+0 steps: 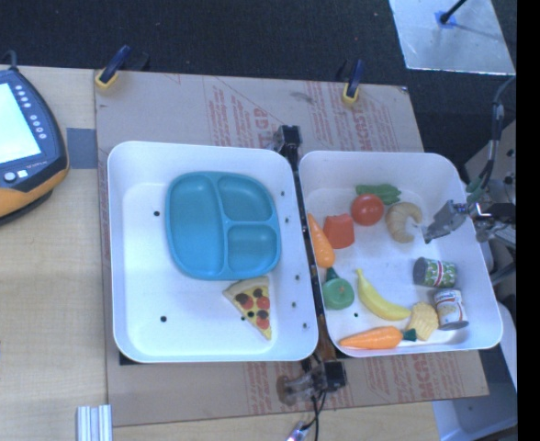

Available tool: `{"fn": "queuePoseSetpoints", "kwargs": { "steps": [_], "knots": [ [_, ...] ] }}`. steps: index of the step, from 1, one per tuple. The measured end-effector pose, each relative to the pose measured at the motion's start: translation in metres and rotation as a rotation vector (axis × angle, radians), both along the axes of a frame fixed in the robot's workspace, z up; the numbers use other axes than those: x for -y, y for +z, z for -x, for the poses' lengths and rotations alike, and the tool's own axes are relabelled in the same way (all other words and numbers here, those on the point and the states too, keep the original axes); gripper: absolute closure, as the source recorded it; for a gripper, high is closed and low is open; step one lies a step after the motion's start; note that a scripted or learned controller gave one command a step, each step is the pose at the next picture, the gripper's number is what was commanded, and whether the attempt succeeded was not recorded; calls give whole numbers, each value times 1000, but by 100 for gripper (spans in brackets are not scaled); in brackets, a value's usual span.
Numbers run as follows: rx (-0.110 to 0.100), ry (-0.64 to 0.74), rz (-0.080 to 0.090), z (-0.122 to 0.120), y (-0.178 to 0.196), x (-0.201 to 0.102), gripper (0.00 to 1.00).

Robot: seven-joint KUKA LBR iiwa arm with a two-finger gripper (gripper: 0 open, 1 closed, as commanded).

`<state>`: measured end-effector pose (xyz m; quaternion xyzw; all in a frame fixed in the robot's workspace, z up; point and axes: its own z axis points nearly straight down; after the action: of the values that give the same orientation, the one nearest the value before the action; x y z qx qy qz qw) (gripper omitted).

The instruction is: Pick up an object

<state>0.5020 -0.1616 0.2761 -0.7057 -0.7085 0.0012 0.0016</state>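
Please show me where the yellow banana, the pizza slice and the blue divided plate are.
Yellow plastic banana (381, 299): camera view, middle of its curve.
Triangular toy pizza slice (252, 301): camera view, its topping face.
Blue divided plate (193, 217): camera view, its large compartment.

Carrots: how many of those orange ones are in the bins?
2, both in the right bin: one carrot along its left wall, the other carrot lying by its front edge. Nothing suggests any hidden ones.

a grey metal gripper (441, 220) with thin dark cables and a small green mark.
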Motion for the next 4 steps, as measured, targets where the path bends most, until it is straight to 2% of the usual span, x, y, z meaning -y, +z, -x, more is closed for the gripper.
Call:
{"fn": "queuePoseSetpoints", "kwargs": {
  "steps": [1,2,3,4],
  "knots": [
    [11,2,5,-1,-160,17,0],
    [1,3,2,-75,-184,-2,0],
    [-1,4,3,-75,-174,-1,100],
    [-2,5,3,-75,-174,-1,0]
  ]
}}
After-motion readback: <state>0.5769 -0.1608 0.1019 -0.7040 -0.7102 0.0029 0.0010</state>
